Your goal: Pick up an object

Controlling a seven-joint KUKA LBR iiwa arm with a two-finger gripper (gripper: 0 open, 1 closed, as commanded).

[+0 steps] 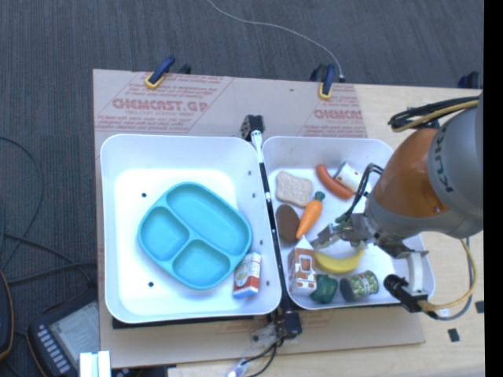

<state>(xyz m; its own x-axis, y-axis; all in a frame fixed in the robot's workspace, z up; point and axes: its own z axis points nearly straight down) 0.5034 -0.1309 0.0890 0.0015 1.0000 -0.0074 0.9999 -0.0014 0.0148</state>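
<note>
The right bin (330,143) holds several toy foods: a bread slice (294,188), a red sausage (333,181), an orange carrot (309,217), a brown oval piece (286,223), a yellow banana (339,262), a small carton (302,269), a green pepper (324,289) and a green can (359,285). My gripper (336,236) hangs low inside this bin. It is just above the banana and to the right of the carrot. Nothing shows held in it. The arm's orange band hides the bin's right side.
The left bin (110,210) holds a blue divided plate (194,235) and a small red-and-white carton (247,276) against its right wall. A black bar (264,187) runs along the wall between the bins. Clamps and a cable lie at the bench's far edge.
</note>
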